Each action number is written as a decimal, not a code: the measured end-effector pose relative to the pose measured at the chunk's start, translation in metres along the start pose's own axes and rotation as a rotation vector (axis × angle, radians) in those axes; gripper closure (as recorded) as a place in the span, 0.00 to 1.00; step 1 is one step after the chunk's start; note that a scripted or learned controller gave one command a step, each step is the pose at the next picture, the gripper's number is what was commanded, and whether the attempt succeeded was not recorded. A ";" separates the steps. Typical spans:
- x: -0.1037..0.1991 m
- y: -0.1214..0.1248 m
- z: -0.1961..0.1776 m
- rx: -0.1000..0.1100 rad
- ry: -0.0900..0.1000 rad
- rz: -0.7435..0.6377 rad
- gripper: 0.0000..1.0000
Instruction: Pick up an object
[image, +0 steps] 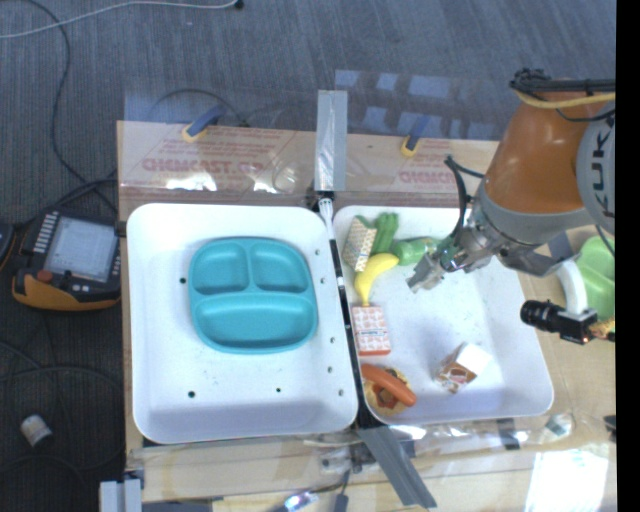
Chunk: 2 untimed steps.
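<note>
Gripper (428, 276) hung over right bin (500, 330), just right of banana (374, 272); jaws' state impossible to tell. Below banana: red carton (371, 329), hot dog (388, 388). Further right: small box (458, 368). Left: blue tray (252, 295).

Dark grey carpet (150, 50) covers the floor around the table (230, 165), whose brown surface shows at the far edge. Thin cables (62, 40) trail across the carpet at far left. An orange-and-black handheld control pendant (65, 262) with a screen lies on the floor left of the table.
</note>
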<state>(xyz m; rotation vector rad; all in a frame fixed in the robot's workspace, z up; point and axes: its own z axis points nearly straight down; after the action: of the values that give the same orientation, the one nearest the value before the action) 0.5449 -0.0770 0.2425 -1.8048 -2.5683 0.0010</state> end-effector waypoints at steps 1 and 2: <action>-0.020 0.011 -0.032 0.000 -0.001 0.337 1.00; -0.079 0.024 -0.069 0.000 -0.005 0.042 1.00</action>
<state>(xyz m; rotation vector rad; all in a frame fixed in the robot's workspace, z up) 0.5943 -0.1437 0.3111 -1.8605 -2.5334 0.0053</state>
